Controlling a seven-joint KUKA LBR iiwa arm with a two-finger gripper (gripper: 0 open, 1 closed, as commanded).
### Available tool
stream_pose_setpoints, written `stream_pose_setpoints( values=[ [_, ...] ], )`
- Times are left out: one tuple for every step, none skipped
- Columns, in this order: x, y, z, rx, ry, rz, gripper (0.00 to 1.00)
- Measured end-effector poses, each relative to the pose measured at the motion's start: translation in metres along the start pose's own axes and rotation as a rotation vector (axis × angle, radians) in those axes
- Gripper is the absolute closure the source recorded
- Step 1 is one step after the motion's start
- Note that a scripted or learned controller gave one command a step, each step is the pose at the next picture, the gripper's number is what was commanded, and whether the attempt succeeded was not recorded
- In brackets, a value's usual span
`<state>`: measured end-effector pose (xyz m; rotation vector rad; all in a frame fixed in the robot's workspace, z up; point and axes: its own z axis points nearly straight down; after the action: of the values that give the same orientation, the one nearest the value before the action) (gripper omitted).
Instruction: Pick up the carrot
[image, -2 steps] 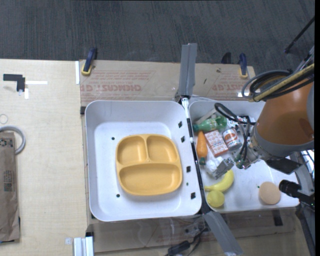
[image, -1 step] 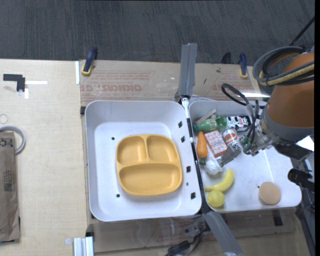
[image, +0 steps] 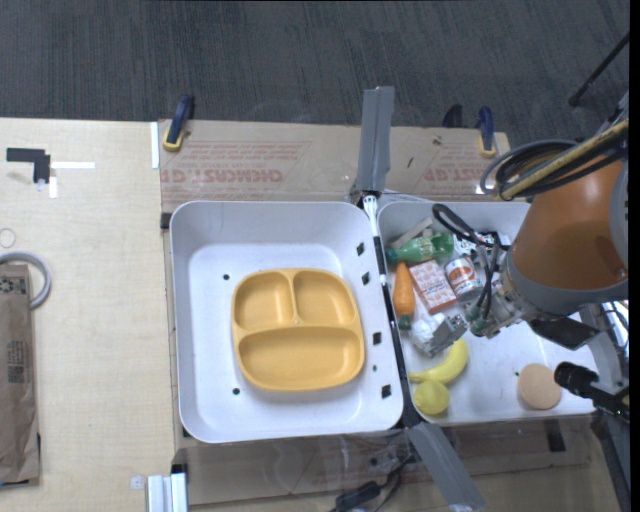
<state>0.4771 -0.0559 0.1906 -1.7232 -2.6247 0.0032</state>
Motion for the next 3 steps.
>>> stream_pose_setpoints(
  values=[
    [0.006,0.003,-0.095,0.000,-0.001,0.063,0.00],
    [0.007,0.003,-0.007,0.001,0.000,0.121,0.00],
    [-0.042,-0.016,0.100,0.000,0.000,0.302,0.00]
  ],
)
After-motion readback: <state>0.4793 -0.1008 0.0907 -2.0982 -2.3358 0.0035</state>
